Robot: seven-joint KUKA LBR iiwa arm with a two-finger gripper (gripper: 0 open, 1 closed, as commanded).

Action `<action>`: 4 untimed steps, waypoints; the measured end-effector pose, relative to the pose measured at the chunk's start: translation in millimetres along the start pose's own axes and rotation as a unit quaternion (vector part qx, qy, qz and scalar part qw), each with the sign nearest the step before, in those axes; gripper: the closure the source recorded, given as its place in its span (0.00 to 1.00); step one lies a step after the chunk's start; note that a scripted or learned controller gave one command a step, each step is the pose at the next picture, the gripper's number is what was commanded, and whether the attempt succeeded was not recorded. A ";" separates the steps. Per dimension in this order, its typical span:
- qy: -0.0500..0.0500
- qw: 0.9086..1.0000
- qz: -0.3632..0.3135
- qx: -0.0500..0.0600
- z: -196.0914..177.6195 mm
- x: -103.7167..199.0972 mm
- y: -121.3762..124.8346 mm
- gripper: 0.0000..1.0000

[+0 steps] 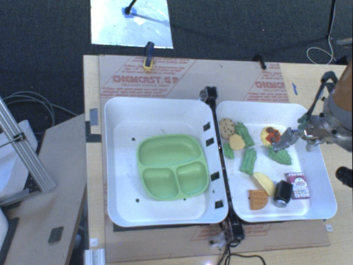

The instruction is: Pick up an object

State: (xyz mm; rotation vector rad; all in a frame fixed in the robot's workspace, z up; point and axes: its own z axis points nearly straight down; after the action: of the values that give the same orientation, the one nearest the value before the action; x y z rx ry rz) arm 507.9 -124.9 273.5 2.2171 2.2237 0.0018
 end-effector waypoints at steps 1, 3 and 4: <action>-0.001 1.000 -0.001 0.001 114.3 -26.4 84.6 0.00; 0.000 1.000 0.001 -0.001 178.1 33.7 16.8 1.00; 0.000 1.000 0.001 -0.001 178.6 33.7 16.6 0.00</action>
State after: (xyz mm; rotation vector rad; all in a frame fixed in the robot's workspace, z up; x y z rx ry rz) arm 524.7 -91.2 95.0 2.2188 2.2206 0.0031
